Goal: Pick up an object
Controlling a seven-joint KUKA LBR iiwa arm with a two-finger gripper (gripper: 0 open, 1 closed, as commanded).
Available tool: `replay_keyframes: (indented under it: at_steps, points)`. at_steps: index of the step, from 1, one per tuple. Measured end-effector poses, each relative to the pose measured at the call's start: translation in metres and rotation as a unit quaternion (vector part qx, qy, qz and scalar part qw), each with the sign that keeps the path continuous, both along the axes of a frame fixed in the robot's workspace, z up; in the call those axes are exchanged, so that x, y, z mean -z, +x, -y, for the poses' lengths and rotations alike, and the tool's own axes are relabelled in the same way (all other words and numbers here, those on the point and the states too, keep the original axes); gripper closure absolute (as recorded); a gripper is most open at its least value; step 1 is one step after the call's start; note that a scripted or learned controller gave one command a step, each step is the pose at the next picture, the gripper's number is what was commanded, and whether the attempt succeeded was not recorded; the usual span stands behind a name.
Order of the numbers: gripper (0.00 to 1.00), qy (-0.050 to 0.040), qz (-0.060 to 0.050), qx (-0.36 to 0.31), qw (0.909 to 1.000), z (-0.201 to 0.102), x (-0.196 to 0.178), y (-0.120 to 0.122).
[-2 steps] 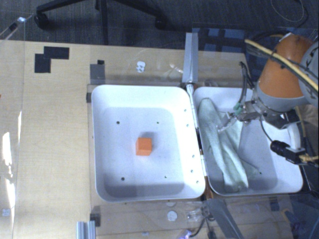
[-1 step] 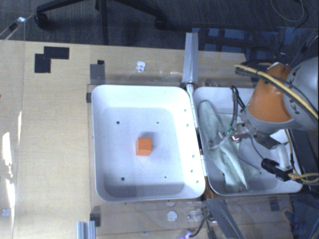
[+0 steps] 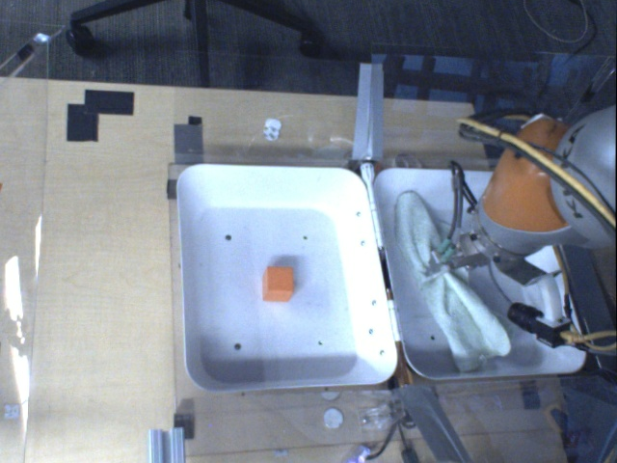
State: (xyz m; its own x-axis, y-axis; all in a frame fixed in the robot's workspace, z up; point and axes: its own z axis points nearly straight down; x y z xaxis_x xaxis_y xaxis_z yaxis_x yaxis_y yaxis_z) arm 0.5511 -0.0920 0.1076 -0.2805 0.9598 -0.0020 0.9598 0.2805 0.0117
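camera view | fingers (image 3: 445, 257) on white cloth (image 3: 453, 302), right bin (image 3: 415, 355); grip cannot be told | orange cube (image 3: 279, 284), left bin (image 3: 193, 258)

Around the orange cube (image 3: 279, 284) the left bin (image 3: 207, 355) floor lies open on every side; only the bin's rim walls hem it.

The grey arm (image 3: 578, 162) reaches in from the right, its pincer (image 3: 445, 257) pointing down-left.
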Motion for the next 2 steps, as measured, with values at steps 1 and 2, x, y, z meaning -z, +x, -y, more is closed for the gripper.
replay_keyframes:
  at_steps: [1, 2]
  points:
    - [1.0, -0.0004, -0.004, 0.041, 0.9992, -0.044, -0.09, 0.055]
    - [1.0, 0.0002, -0.005, 0.085, 0.9964, -0.037, -0.077, 0.052]
